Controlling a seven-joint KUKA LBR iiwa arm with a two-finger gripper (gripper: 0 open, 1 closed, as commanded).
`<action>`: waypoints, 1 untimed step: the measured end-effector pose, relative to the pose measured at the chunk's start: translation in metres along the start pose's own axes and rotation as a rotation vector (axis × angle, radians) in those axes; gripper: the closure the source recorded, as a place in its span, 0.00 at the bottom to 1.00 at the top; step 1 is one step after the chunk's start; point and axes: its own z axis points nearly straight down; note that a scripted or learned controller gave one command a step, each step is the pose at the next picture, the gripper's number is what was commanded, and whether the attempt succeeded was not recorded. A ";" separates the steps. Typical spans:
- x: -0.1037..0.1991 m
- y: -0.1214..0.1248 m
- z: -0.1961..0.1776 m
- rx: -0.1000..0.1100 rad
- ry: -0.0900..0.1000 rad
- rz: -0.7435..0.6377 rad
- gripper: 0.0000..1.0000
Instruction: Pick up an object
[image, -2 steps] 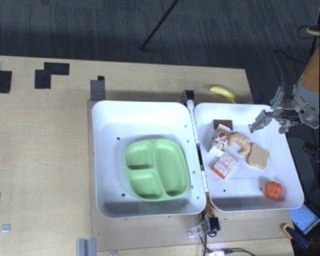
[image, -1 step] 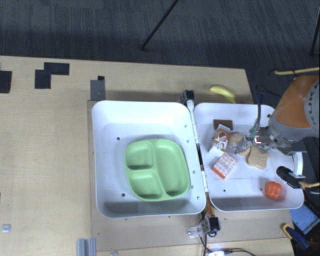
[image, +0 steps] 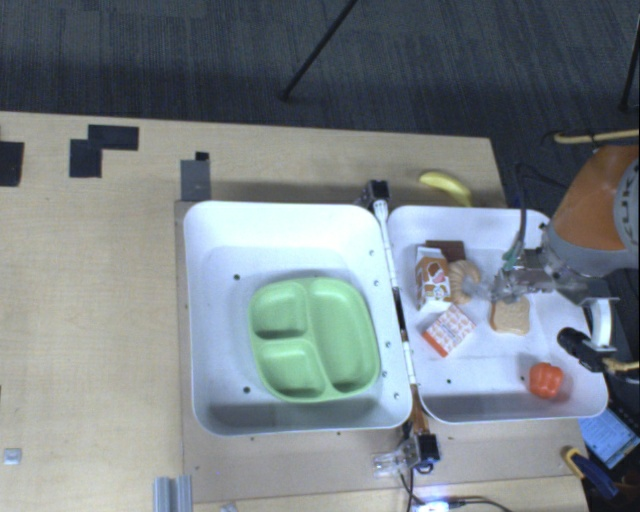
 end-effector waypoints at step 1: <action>0.000 0.000 0.000 0.001 0.000 0.000 0.00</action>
